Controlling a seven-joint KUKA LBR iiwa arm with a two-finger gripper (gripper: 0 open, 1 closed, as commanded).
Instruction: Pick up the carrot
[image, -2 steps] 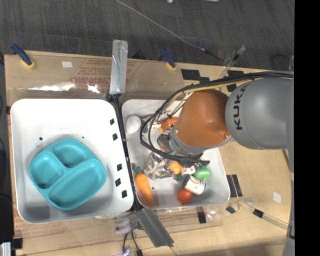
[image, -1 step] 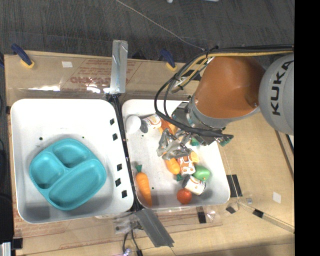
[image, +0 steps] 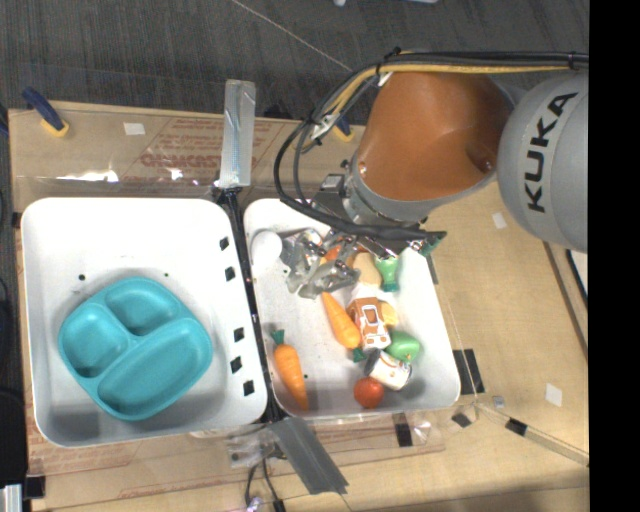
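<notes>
Arm (image: 430, 130) above; carrot (image: 289, 368) well apart.

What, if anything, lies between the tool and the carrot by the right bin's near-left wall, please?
Nothing visible blocks it: bare bin floor separates the tool from that carrot. A second carrot lies just right of the path.

light: bright, even (overhead) | shadows: soft | focus: slightly soft

"KUKA" in dark capitals, running vertically on the grey arm (image: 545, 150) at upper right of frame; nothing else legible.
</notes>
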